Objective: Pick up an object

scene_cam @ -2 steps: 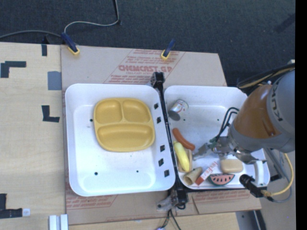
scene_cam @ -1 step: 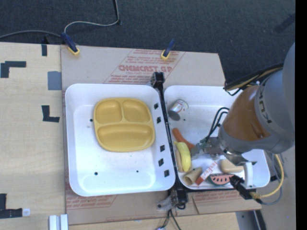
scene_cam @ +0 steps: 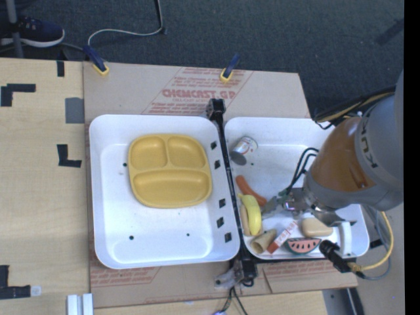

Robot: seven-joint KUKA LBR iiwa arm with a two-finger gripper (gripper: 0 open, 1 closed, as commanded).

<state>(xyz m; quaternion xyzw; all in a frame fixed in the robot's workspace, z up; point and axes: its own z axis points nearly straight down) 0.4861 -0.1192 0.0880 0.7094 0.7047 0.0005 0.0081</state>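
Nearest, a red watermelon-slice toy [scene_cam: 304, 245] lies in the right white bin [scene_cam: 275, 151], where the gripper [scene_cam: 287, 200] hovers over clutter to pick; finger state unclear.

I've got the gripper [scene_cam: 287, 201] low in the right bin [scene_cam: 275, 151], arm coming in from the R; can't tell how it's set. Just L of it: banana [scene_cam: 251, 214], w/ a carrot [scene_cam: 248, 187] above that. Below it: cone-shaped piece [scene_cam: 262, 241], red-white packet [scene_cam: 283, 235], watermelon slice [scene_cam: 304, 245], tan piece [scene_cam: 316, 228]. Metal cup [scene_cam: 241, 147] sits up & L. Far L, left bin [scene_cam: 105, 195] holds a yellow divided plate [scene_cam: 169, 170], on the desk [scene_cam: 39, 176].
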